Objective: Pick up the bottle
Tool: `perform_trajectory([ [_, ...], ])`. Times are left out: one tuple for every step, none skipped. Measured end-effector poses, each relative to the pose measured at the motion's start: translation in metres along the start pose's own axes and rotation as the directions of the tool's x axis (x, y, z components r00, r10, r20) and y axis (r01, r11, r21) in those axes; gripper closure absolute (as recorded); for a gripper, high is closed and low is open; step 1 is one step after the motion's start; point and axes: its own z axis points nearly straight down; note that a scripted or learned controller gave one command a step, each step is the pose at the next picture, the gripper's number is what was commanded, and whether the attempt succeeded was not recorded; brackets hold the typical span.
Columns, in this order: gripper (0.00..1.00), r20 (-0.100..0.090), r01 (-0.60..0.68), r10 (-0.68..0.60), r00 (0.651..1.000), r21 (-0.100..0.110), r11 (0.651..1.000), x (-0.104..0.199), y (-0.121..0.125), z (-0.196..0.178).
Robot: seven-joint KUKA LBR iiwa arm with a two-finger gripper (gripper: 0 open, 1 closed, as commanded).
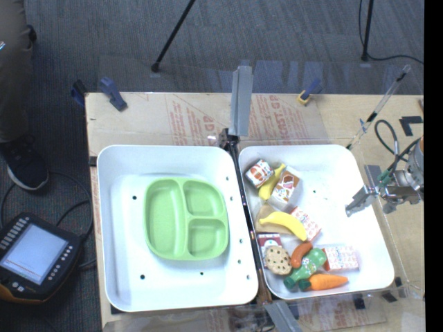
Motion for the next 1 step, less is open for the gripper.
perform_trajectory([
  [0.00, 0.003, -0.067, 0.067, 0.998, -0.003, 0.998, -0.0070, -0.0326, -0.1563],
])
